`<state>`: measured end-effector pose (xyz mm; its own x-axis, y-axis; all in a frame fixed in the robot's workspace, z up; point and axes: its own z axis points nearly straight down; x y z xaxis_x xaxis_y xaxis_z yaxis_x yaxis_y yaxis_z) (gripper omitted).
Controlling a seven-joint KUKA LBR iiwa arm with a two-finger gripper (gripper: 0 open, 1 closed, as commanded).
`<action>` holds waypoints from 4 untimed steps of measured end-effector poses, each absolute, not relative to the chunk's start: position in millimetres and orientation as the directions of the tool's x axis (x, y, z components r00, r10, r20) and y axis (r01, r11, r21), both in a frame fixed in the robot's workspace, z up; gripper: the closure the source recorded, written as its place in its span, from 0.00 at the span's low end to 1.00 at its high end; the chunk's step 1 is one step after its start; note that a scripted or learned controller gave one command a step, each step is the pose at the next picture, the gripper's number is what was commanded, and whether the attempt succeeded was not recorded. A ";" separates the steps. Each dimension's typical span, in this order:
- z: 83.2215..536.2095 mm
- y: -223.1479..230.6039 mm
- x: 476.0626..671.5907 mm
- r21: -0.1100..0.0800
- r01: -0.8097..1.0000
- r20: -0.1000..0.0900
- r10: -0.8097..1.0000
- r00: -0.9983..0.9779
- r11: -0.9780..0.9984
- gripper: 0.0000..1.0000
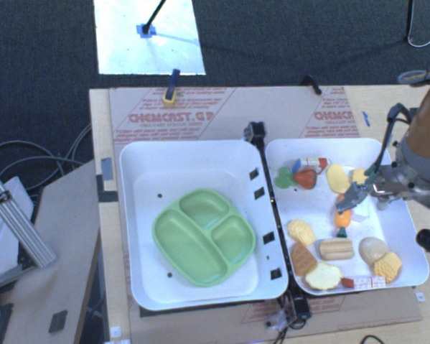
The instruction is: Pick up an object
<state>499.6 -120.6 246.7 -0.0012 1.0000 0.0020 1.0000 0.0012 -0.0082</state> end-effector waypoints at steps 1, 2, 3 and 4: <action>251.2 -120.5 501.7 0.002 1.000 0.000 1.000 -0.004 0.004 0.00; 191.1 -125.7 498.0 -0.004 1.000 0.001 1.000 -0.001 0.001 0.00; 136.5 -135.6 498.5 -0.003 1.000 0.001 1.000 0.000 0.000 0.00; 84.5 -135.2 498.6 -0.002 1.000 0.001 1.000 -0.001 0.001 0.00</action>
